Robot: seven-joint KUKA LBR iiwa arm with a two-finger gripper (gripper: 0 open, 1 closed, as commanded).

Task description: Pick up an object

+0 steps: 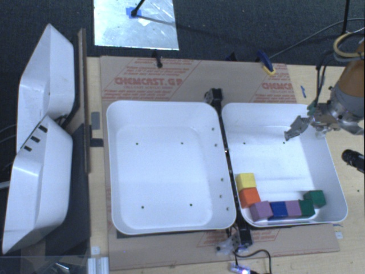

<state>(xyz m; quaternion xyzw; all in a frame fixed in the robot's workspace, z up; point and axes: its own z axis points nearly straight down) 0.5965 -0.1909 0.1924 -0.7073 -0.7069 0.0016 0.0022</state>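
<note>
Several small blocks lie in the near corner of the right bin (pixel 268 108): a yellow block (pixel 246 180), an orange block (pixel 249 196), a purple block (pixel 261 210), a blue block (pixel 279 209), a pale purple block (pixel 293 208) and a green block (pixel 314 199). They form an L along the bin's left and front walls. My gripper (pixel 295 128) hangs over the far right part of that bin, well apart from the blocks, pointing left. Nothing shows in its grasp.
The left bin (pixel 165 106) sits beside the right one, with a black divider (pixel 227 153) between them. Spare white bins (pixel 43 141) lean at the far left. A shiny metal sheet (pixel 136 16) lies at the back. Cables trail at the right and front edges.
</note>
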